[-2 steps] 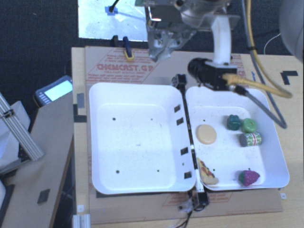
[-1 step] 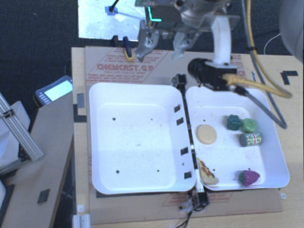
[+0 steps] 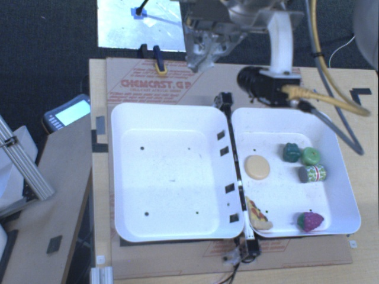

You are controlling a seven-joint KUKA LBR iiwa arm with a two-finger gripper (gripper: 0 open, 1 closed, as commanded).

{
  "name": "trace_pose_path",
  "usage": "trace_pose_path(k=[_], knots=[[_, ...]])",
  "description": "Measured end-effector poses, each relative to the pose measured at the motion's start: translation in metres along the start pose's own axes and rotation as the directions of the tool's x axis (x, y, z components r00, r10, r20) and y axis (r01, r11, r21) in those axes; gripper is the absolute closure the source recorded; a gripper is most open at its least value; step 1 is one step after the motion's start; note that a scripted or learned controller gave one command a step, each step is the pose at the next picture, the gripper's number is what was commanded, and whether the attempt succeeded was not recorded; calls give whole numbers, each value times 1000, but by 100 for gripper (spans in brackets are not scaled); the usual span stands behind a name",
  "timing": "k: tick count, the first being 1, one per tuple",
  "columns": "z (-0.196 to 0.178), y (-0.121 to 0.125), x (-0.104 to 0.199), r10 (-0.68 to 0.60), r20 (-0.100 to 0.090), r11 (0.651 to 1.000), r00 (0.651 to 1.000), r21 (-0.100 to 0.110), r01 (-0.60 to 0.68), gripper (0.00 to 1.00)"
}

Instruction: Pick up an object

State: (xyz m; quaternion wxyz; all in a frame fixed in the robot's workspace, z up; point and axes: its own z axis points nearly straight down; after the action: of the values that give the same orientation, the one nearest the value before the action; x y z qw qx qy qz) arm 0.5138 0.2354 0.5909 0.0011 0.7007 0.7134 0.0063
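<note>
Wooden bench, two white bins; candidates sit in the right-hand white bin [image 3: 349, 218]: flat tan round disc [image 3: 257, 167] lies alone, the easiest pick. Gripper [image 3: 198, 55] hovers beyond the bins' far edge; its grip I cannot tell. Descend squarely, clear of the green ball [image 3: 310, 155].

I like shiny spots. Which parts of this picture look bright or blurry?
In the camera view, the metal sheet at the top glares brightest; both white bins look washed-out; the gripper is smeared and soft; the small toys stay fairly sharp.
</note>
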Motion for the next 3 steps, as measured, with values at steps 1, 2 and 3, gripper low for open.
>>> trace_pose_path(k=[1, 2, 3], knots=[[-11, 0, 0, -2, -1, 1000, 1000, -2, 2, 100], [-22, 1, 0, -5, -2, 1000, 1000, -3, 5, 100], [-33, 1, 0, -7, -3, 1000, 1000, -6, 7, 100]])
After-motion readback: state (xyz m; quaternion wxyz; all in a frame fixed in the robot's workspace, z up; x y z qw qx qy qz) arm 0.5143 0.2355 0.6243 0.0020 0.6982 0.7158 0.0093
